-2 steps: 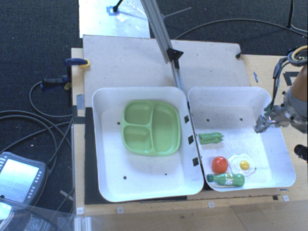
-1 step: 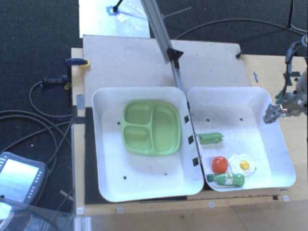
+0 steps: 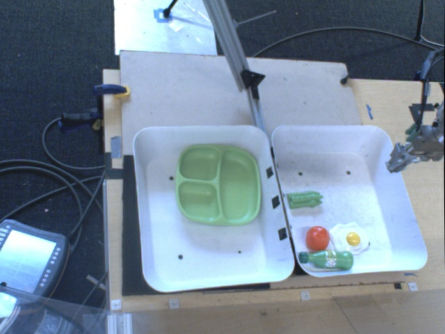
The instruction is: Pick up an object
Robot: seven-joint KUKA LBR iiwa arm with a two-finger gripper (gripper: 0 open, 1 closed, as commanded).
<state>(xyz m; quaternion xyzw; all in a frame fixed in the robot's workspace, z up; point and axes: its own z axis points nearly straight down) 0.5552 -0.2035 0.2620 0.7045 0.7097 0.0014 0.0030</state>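
In the right bin [image 3: 361,141] lie a green pepper-like piece [image 3: 304,199], a red tomato [image 3: 317,238], a fried egg [image 3: 350,237] and a green bottle [image 3: 327,259] on its side near the front wall. My gripper [image 3: 403,157] hangs at the right rim of that bin, well to the right of and behind these objects. Nothing shows between its tips.
The left bin [image 3: 156,242] holds a light green divided plate [image 3: 219,184]. A slanted metal pole [image 3: 229,37] runs down to the seam between the bins. Cables and a handheld pendant [image 3: 24,259] lie on the floor at left.
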